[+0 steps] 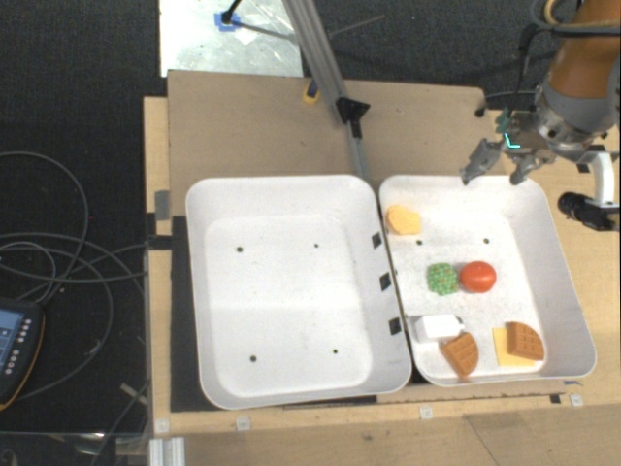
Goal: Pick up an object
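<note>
The right bin (558, 260) holds several small items: a yellow piece (404, 221) at its far left, a green ball (442, 279) beside a red tomato (477, 277) in the middle, a white block (438, 327), a brown waffle piece (461, 353), and another waffle piece (524, 340) lying on a yellow slice (506, 349) near the front. My gripper (499, 169) hangs open above the bin's far rim, with nothing between its fingers. It stands well behind the tomato.
The left bin (281, 289) sits beside the right one, joined by black clips (385, 281). A grey pole (325, 61) slants across the brown board behind the bins. Cables (58, 250) and a pendant (17, 343) lie on the floor at left.
</note>
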### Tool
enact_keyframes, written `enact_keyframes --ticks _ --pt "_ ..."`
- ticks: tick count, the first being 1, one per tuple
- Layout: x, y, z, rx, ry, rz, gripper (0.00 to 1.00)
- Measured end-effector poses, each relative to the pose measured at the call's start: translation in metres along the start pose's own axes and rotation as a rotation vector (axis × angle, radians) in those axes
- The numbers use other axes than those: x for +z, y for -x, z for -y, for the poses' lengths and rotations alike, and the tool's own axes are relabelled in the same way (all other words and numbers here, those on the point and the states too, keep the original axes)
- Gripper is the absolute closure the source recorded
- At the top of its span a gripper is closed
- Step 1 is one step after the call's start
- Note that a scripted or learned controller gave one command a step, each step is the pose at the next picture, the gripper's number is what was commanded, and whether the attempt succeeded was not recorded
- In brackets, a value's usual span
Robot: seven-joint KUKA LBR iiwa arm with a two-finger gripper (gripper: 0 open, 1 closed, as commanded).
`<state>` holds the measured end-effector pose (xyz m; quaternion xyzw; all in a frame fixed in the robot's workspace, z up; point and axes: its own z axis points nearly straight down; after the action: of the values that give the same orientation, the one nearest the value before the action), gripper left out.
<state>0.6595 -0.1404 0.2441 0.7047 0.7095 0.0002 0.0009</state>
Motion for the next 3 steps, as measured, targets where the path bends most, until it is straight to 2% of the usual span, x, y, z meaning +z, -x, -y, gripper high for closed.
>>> enact_keyframes --ticks 1,3 --pt "0.046 0.007 -0.005 0.004 -0.003 0.000 0.00" --pt "0.154 0.007 0.006 0.005 -0.004 -0.001 0.00"
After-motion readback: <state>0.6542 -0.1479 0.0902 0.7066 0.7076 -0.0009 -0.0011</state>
